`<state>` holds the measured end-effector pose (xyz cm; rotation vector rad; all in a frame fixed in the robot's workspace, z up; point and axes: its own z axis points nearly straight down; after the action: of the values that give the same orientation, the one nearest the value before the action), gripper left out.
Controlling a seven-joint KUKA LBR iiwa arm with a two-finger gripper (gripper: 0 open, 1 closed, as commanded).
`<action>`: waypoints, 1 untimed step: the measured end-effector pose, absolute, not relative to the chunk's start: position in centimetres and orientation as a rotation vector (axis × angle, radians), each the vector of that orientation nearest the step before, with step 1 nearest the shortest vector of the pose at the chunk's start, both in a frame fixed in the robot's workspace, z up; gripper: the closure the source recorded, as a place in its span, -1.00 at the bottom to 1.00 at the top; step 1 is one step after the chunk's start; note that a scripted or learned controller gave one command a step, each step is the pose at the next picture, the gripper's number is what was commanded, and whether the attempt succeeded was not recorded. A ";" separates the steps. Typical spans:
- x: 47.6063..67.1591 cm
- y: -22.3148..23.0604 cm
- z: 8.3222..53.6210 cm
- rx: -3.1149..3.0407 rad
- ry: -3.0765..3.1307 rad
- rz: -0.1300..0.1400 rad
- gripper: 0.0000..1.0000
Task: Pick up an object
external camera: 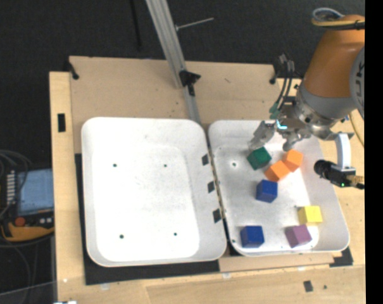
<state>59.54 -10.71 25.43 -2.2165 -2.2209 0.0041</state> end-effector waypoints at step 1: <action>59.6 -10.7 25.7 -2.220 -2.223 -0.002 -1.00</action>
<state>59.63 -10.69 25.71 -2.2202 -2.2231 -0.0017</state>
